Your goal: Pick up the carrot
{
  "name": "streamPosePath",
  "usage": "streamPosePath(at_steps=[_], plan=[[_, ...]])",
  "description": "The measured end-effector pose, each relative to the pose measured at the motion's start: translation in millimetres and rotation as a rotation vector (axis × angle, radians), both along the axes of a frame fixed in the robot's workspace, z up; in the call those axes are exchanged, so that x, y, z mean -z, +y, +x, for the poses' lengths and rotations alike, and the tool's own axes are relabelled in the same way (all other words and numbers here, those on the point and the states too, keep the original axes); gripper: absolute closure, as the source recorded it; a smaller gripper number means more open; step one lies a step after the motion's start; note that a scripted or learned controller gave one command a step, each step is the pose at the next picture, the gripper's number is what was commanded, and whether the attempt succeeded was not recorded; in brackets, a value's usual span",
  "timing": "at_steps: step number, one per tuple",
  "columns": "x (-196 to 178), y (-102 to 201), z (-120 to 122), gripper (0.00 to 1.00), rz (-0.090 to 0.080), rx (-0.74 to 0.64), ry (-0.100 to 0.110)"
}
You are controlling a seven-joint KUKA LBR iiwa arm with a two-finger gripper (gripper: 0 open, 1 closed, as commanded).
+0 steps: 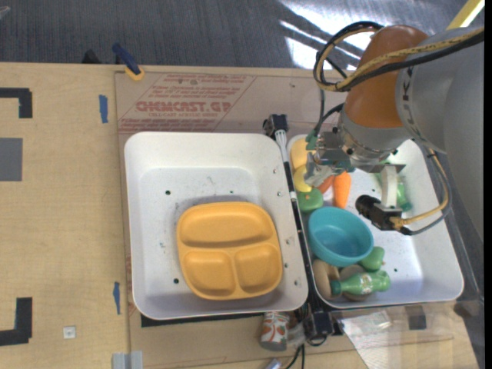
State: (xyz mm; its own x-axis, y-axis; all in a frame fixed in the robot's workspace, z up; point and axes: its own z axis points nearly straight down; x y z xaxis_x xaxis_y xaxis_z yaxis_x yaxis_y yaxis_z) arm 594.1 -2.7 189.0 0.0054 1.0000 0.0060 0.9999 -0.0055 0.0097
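The arm [407, 83] reaches in from the right and hangs over the far part of the right bin [438, 271], its orange band above the wrist. The gripper [327, 167] sits low over the bin's far left corner, just by the wall between the two bins. The carrot [342, 189] lies right beneath it, orange, pointing toward the near side, its far end tucked under the gripper. Whether the claw is open or closed cannot be told from this angle. Just near of the carrot sits a blue bowl [340, 235], and a green bottle [361, 284] lies at the near edge. Over in the left bin [154, 160], a yellow divided tray [229, 248] rests flat, well apart from the action.
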Motion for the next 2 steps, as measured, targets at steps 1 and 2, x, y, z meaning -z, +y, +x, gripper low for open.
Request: streamPosePath(at_steps=[1,2], plan=[[-74.5,-81.7,-8.8,1.0,-0.012,-0.036,-0.002],[-69.0,-76.3,-9.4,0.0,-0.008,-0.044,0.008]])
